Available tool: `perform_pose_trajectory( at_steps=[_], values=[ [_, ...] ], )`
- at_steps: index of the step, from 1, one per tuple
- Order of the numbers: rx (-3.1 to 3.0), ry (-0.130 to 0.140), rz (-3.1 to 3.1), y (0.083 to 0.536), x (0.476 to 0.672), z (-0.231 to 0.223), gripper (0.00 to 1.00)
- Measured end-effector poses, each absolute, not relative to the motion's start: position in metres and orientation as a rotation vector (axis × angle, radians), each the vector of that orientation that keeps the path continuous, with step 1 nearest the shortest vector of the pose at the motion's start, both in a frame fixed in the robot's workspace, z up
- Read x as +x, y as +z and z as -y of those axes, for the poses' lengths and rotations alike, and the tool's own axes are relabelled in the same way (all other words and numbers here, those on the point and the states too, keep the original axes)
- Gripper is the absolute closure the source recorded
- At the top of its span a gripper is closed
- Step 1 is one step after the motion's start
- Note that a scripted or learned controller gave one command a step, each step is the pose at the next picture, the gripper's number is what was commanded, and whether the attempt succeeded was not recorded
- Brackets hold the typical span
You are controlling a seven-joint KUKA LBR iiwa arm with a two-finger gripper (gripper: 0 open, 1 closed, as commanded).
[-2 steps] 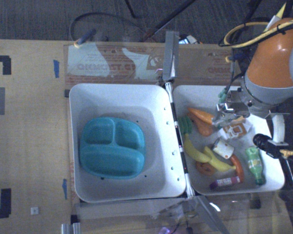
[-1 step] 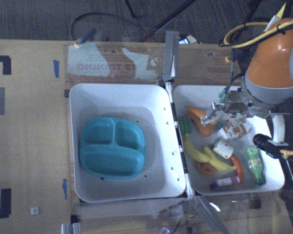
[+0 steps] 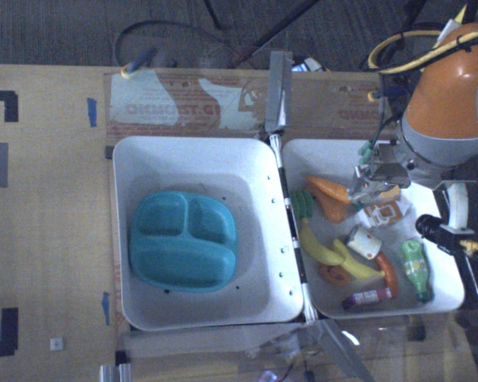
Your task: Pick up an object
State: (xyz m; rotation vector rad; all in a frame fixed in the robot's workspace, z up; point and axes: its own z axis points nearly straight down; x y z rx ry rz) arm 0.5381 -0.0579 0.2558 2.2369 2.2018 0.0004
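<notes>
My pincer [image 3: 374,188] hangs low over the upper part of the right bin [image 3: 452,297], just beside the carrot [image 3: 328,188]; whether it is open or closed I cannot tell. Below it lie a small white carton [image 3: 382,212], a banana [image 3: 319,247], a second yellow piece [image 3: 360,266], a white cup [image 3: 364,243], a green bottle [image 3: 417,269], a purple tube [image 3: 368,297] and an orange-red stick [image 3: 388,274]. Left bin [image 3: 135,157] holds a teal divided plate [image 3: 183,240], lying flat. Both bins sit on the tan counter [image 3: 48,213].
</notes>
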Motion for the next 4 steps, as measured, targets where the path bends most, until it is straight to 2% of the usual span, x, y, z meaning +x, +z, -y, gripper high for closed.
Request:
perform_pose_trajectory(
  at_steps=[1, 2, 3, 4],
  values=[
    [2.237, 0.000, -2.202, 0.256, 0.538, 0.058, 0.00],
    [2.338, -0.001, -2.098, 0.136, 0.561, 0.092, 0.00],
    [2.233, 0.036, -2.161, 0.108, 0.586, 0.098, 0.00],
    [2.224, 0.040, -2.148, 0.121, 0.589, 0.102, 1.00]
  ],
)
